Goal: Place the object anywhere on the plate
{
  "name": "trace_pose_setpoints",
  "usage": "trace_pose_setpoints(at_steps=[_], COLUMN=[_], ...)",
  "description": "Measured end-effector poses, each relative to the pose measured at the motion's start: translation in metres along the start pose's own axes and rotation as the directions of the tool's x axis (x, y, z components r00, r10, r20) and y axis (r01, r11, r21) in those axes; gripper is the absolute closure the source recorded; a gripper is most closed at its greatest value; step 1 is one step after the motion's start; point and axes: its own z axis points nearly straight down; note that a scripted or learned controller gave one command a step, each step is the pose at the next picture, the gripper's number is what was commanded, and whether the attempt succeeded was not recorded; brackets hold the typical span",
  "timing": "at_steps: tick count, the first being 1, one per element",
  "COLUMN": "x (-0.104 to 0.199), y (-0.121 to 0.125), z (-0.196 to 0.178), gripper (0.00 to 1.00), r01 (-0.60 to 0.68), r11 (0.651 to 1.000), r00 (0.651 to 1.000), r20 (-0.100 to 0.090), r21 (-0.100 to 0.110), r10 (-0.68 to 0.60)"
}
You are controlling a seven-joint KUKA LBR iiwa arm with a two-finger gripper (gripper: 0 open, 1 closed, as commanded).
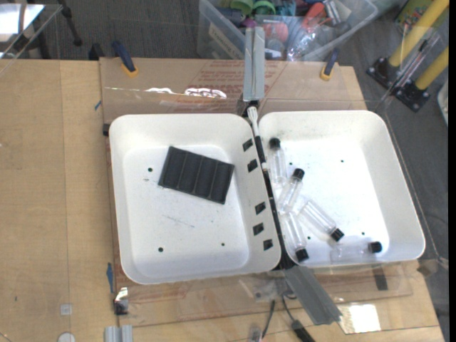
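Note:
A black ribbed rectangular plate (197, 174) lies flat in the left white bin (185, 230), toward its back and slightly turned. Several clear plastic vials with black caps lie in the right white bin (356, 155), clustered along its left wall and front. One vial (275, 155) lies near the back left, another (289, 186) just below it. A third (319, 221) lies at a slant mid-bin, and further ones (354, 248) lie along the front wall.
A row of black clips (258, 206) runs along the seam between the bins. A grey metal bar (254, 63) stands behind the seam. A clear tub of colourful items (285, 9) sits at the back. Yellow-handled tools (420, 20) lie at the far right.

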Motion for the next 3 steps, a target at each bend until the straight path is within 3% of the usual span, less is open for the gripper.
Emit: trace_pose_setpoints(at_steps=[1, 2, 3], x=[0.040, 0.040, 0.039], y=[-0.037, -0.036, -0.036], z=[0.000, 0.000, -0.012], gripper=[1.00, 0.00, 1.00], r01=[0.141, 0.141, 0.140], r11=[0.990, 0.990, 0.990], r00=[0.990, 0.990, 0.990], r20=[-0.005, -0.005, 0.002], r21=[0.002, 0.001, -0.001], r10=[-0.141, -0.141, -0.140])
